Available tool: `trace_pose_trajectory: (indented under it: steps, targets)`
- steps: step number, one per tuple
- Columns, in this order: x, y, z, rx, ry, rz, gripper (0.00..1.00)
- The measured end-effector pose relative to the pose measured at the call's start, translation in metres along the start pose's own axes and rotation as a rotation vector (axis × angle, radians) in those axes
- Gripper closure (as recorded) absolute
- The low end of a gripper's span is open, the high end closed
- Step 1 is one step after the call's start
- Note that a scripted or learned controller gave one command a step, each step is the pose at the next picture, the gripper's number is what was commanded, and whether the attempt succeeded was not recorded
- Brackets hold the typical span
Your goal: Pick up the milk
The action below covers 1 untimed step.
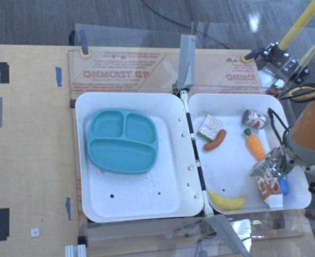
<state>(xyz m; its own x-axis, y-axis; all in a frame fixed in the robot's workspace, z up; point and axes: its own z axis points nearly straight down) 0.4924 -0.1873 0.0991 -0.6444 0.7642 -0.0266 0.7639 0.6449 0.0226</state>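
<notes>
The milk (271, 190) is a white and orange carton with a blue cap. It lies flat in the front right corner of the right bin (238, 167). My gripper (269, 169) hangs just behind the carton's far end, close over it, on the grey arm with the orange band (310, 127) that reaches in from the right. Nothing in the view shows the carton lifted off the bin floor.
The right bin also holds a small patterned box (210, 127), a sausage (214, 140), a can (254, 119), a carrot (255, 146) and a banana (226, 201). A blue divided plate (122, 141) sits in the left bin (130, 191). Black cables (278, 127) hang beside the wrist.
</notes>
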Motion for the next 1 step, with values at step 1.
trace_pose_trajectory:
  steps: [1]
  targets:
    - [0.0515,0.0320,-0.0654,0.024,0.027,0.079,1.00]
